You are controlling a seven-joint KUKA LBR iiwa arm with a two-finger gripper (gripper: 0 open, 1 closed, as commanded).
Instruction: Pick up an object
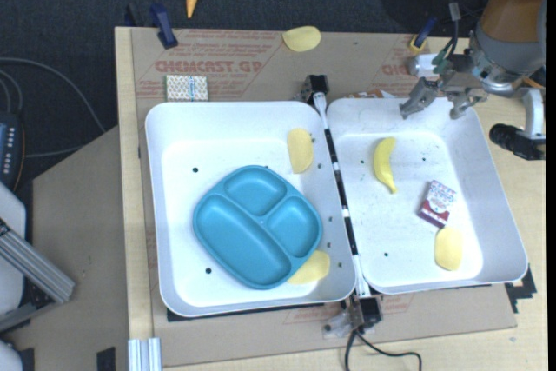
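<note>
Blue tray [256, 226] fills the left bin; banana [384, 163] lies below the open, empty pincer [440, 102].

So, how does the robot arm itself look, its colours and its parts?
The grey arm carries a broad orange band above a silver metal wrist. Yellow cable loops near its top. The two-finger gripper has pale grey metal fingers.

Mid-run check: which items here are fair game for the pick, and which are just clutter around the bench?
Pick candidates, in the bins:
banana
red and white packet
yellow lemon-like piece
pale yellow piece
blue divided plate
yellow piece under the plate's edge
claw open above the right bin's far rim

Lying about, outside the bins:
toy carrot
blue clip
yellow disc
patterned sachet
</note>
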